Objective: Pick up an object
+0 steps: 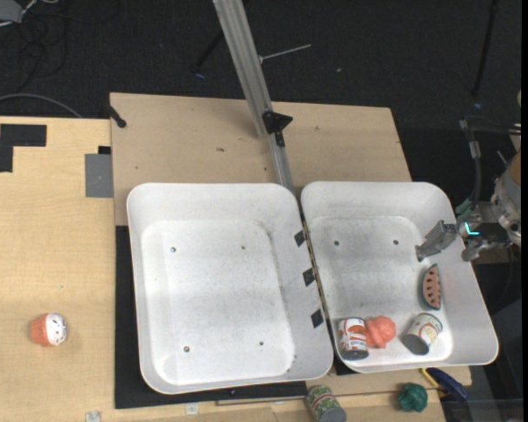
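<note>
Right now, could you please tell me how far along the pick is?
Nothing looks picked yet. The claw sits at the right bin's right rim, fingers spread and holding nothing. The watermelon slice, cans and orange lump lie in that bin. Descending, closing and lifting all remain.

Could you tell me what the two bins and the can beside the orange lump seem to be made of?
The left bin and right bin look like matte white moulded plastic, judging by their rounded corners. The can seems metal under a glossy printed label; the orange lump beside it looks soft.
</note>
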{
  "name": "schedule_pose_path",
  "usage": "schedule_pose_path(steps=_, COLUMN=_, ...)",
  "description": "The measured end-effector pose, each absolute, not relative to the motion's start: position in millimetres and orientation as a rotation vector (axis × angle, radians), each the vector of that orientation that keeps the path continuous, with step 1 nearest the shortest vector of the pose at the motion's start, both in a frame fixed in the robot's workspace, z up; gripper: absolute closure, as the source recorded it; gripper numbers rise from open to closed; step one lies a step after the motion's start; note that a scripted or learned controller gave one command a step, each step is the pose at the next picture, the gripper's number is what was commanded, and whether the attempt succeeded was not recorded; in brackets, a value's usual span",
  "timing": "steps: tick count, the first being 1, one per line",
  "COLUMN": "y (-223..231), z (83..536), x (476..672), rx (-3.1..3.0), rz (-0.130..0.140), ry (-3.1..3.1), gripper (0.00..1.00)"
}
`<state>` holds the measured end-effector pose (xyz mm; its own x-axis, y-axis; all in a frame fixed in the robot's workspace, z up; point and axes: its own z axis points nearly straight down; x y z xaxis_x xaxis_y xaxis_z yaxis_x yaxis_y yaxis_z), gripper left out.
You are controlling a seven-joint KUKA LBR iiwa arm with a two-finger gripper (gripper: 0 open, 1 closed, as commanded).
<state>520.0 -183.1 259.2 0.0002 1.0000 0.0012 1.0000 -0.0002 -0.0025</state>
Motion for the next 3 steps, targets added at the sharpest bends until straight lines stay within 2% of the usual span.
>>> schedule_pose_path(steps=2, y=-167.4, z=150.3, x=502.5, rx=-2.215, rz=0.006, ry=-2.215, gripper=0.0)
schedule_pose_path(steps=3, y=-166.0, z=96.4, x=500.6, rx=-2.216, rz=0.006, ry=-2.215, gripper=0.0)
